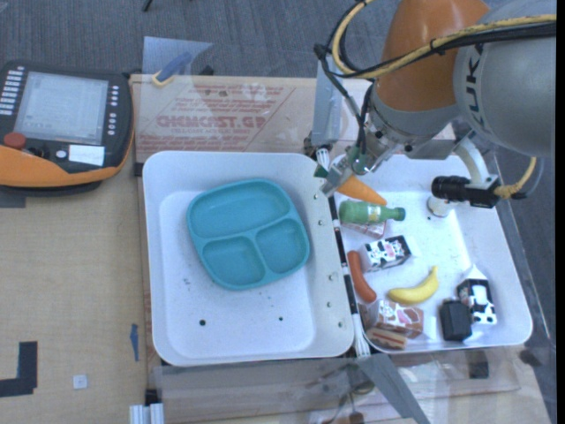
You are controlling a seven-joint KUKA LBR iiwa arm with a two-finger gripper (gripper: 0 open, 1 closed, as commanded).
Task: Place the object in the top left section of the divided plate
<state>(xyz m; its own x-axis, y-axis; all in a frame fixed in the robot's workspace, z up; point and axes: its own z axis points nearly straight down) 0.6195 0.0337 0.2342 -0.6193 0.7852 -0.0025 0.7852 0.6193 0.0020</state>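
Near the front edge of the right bin [508, 263] lie a wrapped snack [397, 327] and a black block [455, 319]; a banana [413, 290], a red sausage [359, 275] and a cow-print carton [387, 253] lie behind them, with a green bottle [368, 212] further back. At that bin's back left corner lies a carrot [365, 189], long axis running from back-left to front-right.

Gripper [340, 173] sits directly at the carrot's back-left end, touching or nearly so. Finger spacing cannot be told from this view, and no grasp on the carrot can be confirmed.

Plate [247, 233] rests in the left bin [168, 263], well apart to the left of the carrot. Its large back section [238, 208] is the probable target; transfer requires a leftward move over the bin divide.
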